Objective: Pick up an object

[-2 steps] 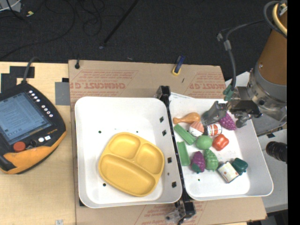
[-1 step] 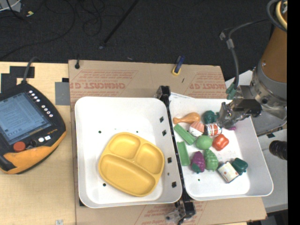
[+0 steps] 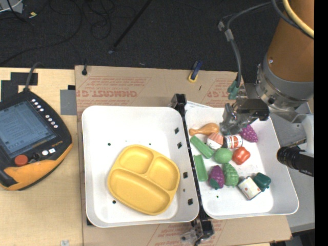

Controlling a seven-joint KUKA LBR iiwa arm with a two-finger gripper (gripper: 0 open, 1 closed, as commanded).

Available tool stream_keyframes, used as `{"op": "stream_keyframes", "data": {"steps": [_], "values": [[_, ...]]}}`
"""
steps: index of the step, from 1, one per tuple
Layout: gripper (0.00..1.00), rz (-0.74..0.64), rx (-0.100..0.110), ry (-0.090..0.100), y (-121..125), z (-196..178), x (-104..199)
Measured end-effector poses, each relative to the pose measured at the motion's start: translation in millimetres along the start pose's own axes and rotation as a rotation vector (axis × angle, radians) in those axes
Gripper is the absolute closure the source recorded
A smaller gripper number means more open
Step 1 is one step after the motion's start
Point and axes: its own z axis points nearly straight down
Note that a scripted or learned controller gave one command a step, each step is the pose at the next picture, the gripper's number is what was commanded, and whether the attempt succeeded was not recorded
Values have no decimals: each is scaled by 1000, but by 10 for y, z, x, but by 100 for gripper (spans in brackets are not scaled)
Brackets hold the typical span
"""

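**Inspector A:** We note the gripper (image 3: 229,128) low over the right bin (image 3: 287,199), its tip among the toy food at the upper edge of the heap. Can we tell whether it grips anything?

**Inspector B:** We cannot tell. The tip is dark and merges with the pieces under it. We record it as just above or touching a small white can with a red band (image 3: 233,141), with the orange drumstick (image 3: 204,130) just to its left and the purple grapes (image 3: 249,133) to its right.

**Inspector A:** Why there, in our judgement?

**Inspector B:** The objects crowd together in the upper left of that bin, so a descent there meets something. The crowding also risks a pinch on two pieces at once, or a slip.

**Inspector A:** And the rest?

**Inspector B:** A green ball (image 3: 222,155), a red pepper (image 3: 241,156) and a second grape bunch (image 3: 217,176) lie lower. The left bin (image 3: 102,132) holds a yellow divided plate (image 3: 143,178), well apart from the arm. No object appears lifted; we judge the pick not yet done.
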Motion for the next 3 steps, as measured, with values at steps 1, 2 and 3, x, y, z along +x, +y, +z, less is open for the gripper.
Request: {"op": "stream_keyframes", "data": {"steps": [1, 2, 3], "values": [[100, 14, 4, -3, -11, 100, -893], [100, -1, -7, 0, 18, -843, -312], [100, 4, 19, -2, -18, 586, -238]]}}
